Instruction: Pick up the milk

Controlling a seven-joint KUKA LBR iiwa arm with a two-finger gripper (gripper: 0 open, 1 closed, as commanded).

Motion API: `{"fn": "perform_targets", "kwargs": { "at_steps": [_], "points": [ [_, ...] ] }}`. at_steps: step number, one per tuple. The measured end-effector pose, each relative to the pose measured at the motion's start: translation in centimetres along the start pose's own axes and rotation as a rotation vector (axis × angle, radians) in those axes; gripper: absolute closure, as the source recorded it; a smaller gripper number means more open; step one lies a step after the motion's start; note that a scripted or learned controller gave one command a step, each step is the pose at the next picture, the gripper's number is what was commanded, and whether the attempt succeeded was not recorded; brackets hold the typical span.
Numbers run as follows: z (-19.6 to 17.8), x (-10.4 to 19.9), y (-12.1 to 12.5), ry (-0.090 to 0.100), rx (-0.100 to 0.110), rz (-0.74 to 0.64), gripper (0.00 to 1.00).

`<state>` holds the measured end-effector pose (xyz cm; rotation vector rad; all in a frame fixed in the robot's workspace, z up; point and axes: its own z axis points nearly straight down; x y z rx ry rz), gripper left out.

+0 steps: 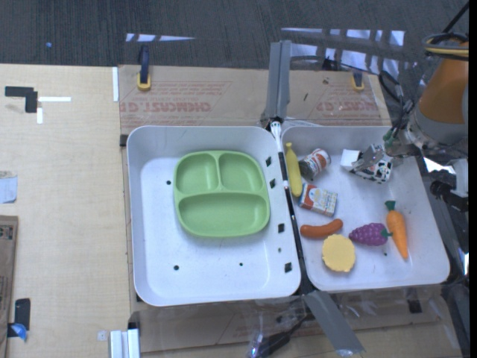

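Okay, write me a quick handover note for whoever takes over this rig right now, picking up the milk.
Gripper: at the right bin's far right corner, beside the milk; finger state unreadable.
Milk: small cow-patterned carton, lying in the right bin's far right part.
Done: arm has reached the milk's area; no lift visible.
Left: grasp the milk and raise it.
Green plate sits in the left bin.

We're looking at a robotics lab here: a pale wooden worktop [59, 200] with cardboard sheeting [201, 95] clamped down. Two white bins [141, 222] sit bracketed together, toy food scattered inside, dark carpet [186, 13] behind.
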<state>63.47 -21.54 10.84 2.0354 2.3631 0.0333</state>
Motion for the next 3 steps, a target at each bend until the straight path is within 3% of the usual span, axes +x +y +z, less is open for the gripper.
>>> {"fn": "perform_targets", "kwargs": {
  "at_steps": [1,2,3],
  "points": [
    [1.0,0.2,-0.6,0.005,0.017,-0.036,0.00],
    [0.3,-0.3,-1.1,0.002,0.026,-0.029,1.00],
    [-10.1,3.4,1.9,-0.002,0.030,0.170,1.00]
  ]
}}
